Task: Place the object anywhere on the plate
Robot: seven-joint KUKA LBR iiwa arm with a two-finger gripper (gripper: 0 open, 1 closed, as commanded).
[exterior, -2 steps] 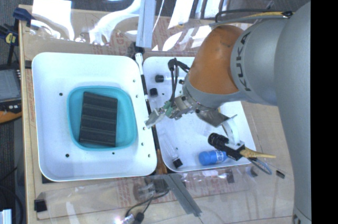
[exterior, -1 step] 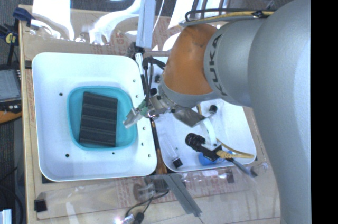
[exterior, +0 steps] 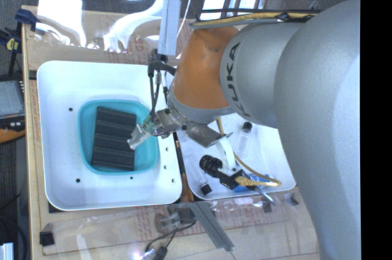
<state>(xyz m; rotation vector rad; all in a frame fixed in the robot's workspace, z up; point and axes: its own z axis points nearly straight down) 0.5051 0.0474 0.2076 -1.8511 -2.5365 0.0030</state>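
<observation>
Object: I am judging the dark ribbed block on the teal plate stiff, light; its long edges are offering purchase.
Jaws: my gripper is hovering; opening — cannot tell.

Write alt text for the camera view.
A dark ridged block lies on a blue plate in the left white bin, with the gripper at the block's right edge. The grey-and-orange arm covers much of the right bin.
</observation>
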